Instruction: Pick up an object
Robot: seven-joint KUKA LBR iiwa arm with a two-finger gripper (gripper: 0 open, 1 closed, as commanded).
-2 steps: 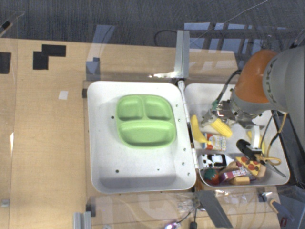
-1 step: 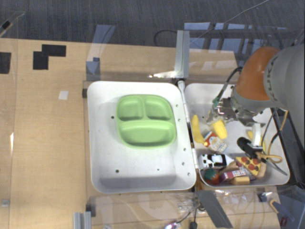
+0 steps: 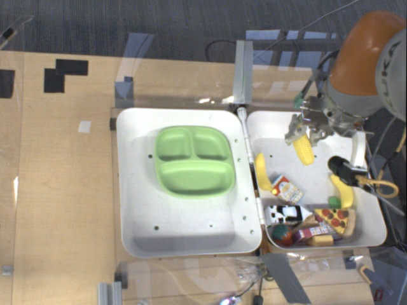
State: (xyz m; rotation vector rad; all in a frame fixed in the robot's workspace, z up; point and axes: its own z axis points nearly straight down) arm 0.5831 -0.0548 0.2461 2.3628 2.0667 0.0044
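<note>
Left shallow white bin (image 3: 137,170) holds a green three-compartment plastic tray (image 3: 193,159). Right shallow white bin (image 3: 270,127) holds a toy banana (image 3: 342,192), pizza slice (image 3: 335,220) and small cartons. Two-finger gripper (image 3: 304,135) clamped on a yellow toy corn cob (image 3: 304,149), above that bin's rear half.

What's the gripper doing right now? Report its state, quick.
Gripper: shut on the yellow corn cob, lifted over the right bin.
</note>
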